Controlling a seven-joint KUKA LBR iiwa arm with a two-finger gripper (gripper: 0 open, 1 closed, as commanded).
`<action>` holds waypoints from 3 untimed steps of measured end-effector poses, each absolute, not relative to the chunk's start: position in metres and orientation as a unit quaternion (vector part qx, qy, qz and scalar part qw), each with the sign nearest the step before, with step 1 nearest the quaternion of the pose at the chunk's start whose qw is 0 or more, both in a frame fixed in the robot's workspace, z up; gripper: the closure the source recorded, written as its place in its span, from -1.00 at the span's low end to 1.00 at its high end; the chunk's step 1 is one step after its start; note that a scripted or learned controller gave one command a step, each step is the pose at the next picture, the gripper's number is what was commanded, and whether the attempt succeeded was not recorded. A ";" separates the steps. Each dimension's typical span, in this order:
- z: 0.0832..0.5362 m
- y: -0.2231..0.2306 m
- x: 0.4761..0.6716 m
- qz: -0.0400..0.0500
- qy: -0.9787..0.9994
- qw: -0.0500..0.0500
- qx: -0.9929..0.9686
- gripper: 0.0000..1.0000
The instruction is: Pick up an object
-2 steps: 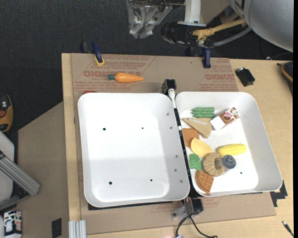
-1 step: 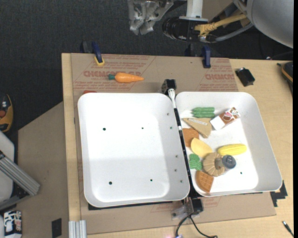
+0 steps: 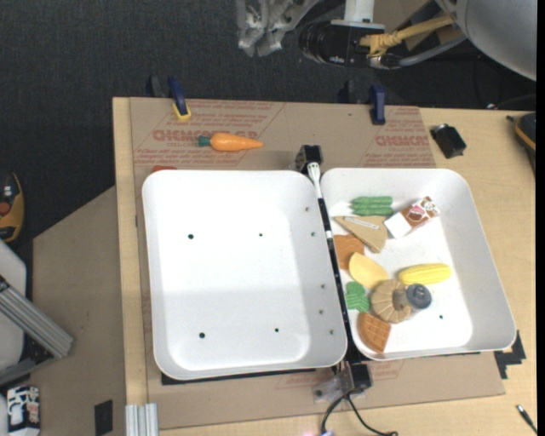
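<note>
The right bin (image 3: 477, 255) holds several toy foods along its left side: a green pea pod (image 3: 371, 204), a tan wedge (image 3: 362, 228), a white and brown cake piece (image 3: 411, 217), a yellow corn cob (image 3: 424, 274), a pale yellow slice (image 3: 368, 271), a tan shell-like piece (image 3: 390, 302) with a grey-blue knob (image 3: 418, 295), and a waffle (image 3: 373, 332). My gripper (image 3: 260, 30) hangs blurred at the top edge, well behind the bins and far from the toys. The grey arm (image 3: 502, 25) crosses the top right corner.
The left bin (image 3: 230, 272) adjoins the right one. An orange toy carrot (image 3: 228, 142) lies on the cardboard behind the left bin. Two blue clamps (image 3: 180, 98) (image 3: 377, 102) pin the cardboard's far edge. A black block (image 3: 448, 140) sits at the back right.
</note>
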State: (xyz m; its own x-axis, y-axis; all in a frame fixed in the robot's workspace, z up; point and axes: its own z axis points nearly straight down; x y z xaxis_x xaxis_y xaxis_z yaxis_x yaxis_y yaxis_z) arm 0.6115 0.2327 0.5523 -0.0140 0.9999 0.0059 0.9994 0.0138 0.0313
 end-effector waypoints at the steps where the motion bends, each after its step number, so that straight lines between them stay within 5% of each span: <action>1: 0.563 0.234 0.612 0.015 0.712 0.010 0.702 1.00; 3: 0.584 0.235 0.612 0.018 0.713 0.012 0.701 1.00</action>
State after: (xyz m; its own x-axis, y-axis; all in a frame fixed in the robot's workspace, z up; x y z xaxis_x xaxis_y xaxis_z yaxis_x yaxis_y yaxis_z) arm 0.6118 0.2353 0.5842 -0.0176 0.9998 0.0075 0.9989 0.0172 0.0430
